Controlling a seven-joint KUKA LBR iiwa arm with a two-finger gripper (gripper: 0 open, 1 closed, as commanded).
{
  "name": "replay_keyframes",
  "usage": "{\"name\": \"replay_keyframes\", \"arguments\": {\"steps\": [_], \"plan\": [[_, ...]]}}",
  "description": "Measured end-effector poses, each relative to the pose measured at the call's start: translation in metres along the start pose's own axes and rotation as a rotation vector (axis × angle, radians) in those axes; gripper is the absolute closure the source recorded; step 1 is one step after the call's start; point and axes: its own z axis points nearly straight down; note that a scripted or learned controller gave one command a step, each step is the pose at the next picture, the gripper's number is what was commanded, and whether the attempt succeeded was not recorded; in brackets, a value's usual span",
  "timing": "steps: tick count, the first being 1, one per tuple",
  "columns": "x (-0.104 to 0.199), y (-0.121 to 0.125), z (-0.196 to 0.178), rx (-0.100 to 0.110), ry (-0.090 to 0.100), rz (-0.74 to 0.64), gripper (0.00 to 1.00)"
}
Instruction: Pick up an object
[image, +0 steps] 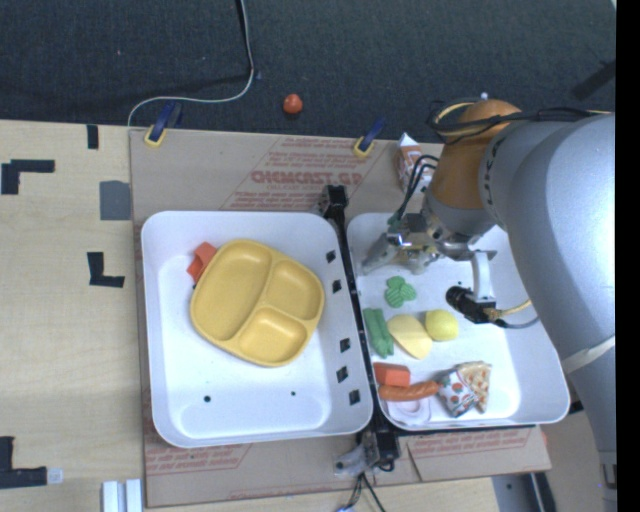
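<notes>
Looking down, camera view:
Arm: grey arm (560, 210) with an orange band (465, 170) reaches in from the right, over the right bin.
Gripper: gripper (400, 250) sits low over the upper left part of the right bin (540, 380); whether it is spread or pressed together cannot be told, and nothing shows between its tips.
Right bin contents: green leafy piece (400, 292) just below the gripper; green bean pod (377, 332) along the left wall; pale yellow wedge (410, 336) beside a yellow lemon (441, 324), the two touching; orange carrot (392, 376) and red chilli (410, 392) near the lower left corner; pizza slice (467, 386) at the lower right.
Left bin: left bin (240, 415) holds a yellow divided plate (257, 302), tilted, in its upper half; an orange block (201, 262) pokes out from under the plate's upper left edge.
Worktop: both bins lie on a cardboard sheet (290, 175) on the wooden worktop (60, 330).
Beyond the worktop: small orange ball (292, 103) on the dark floor; a white cable (235, 60) loops nearby.
Small carton: small carton (410, 160) stands just above the right bin, beside the arm.
</notes>
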Motion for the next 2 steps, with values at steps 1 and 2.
{"name": "replay_keyframes", "arguments": {"steps": [1, 2], "plan": [[-0.009, -0.073, -0.001, 0.003, 0.000, 0.005, 0.00], [-0.005, -0.005, 0.000, -0.001, -0.001, 0.000, 0.00]]}}
